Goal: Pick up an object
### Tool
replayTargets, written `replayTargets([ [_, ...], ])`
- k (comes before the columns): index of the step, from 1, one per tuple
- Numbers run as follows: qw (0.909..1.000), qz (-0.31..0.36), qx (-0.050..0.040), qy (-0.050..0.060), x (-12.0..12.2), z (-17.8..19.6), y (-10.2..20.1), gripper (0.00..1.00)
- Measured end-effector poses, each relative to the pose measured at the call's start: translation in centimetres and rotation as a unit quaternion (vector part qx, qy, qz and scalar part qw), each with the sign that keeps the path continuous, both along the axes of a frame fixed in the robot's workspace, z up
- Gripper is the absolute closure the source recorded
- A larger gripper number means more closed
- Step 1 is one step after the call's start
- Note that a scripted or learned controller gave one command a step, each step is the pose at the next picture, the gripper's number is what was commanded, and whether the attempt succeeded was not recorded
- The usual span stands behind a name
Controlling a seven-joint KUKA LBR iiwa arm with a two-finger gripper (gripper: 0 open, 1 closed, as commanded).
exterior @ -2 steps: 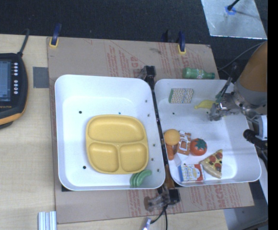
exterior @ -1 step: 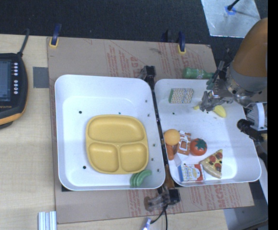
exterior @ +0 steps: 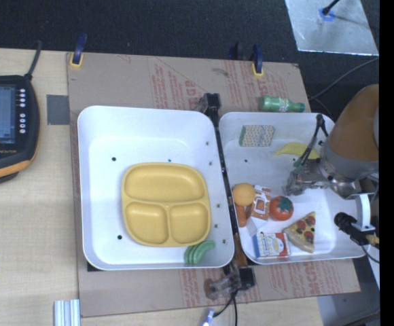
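Far left, on the bench: handheld control pendant (exterior: 0, 131), well apart from the work area.

Left bin (exterior: 88, 182): yellow divided tray (exterior: 164, 204) lying flat inside; small green item (exterior: 198, 252) at the near right corner, touching the tray's edge.

Behind the right bin (exterior: 231, 131), on the cardboard: green bottle (exterior: 281, 104) on its side.

Inside the right bin, candidates for picking: patterned pouch (exterior: 257, 135) and yellow piece (exterior: 292, 149) towards the back; orange ball (exterior: 243, 194), red-and-white packet (exterior: 259, 206) and tomato (exterior: 281, 208) in a row at the middle; small carton (exterior: 270, 244) and pizza slice (exterior: 302, 231) at the front.

Gripper (exterior: 304, 180) low over the right bin, between the yellow piece and the tomato, just beside the latter. Open or closed: cannot tell, detail too dark and small. Possibly touching the bin floor; not confirmed.

Progress assessment: nothing seen in the gripper, every object resting on a surface. Approach apparently under way; grasp and lift not yet done.
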State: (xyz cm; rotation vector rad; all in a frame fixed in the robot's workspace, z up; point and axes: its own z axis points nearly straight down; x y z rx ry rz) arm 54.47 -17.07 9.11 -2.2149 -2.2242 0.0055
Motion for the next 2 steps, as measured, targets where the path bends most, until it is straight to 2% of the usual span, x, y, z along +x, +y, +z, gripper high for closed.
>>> replayTargets([
  [1,1.0000,-0.001,-0.0002,-0.002,1.3,10.2,-4.2,1.00],
  [2,1.0000,0.000,0.0004,-0.001,8.6,8.4,0.4,1.00],
])
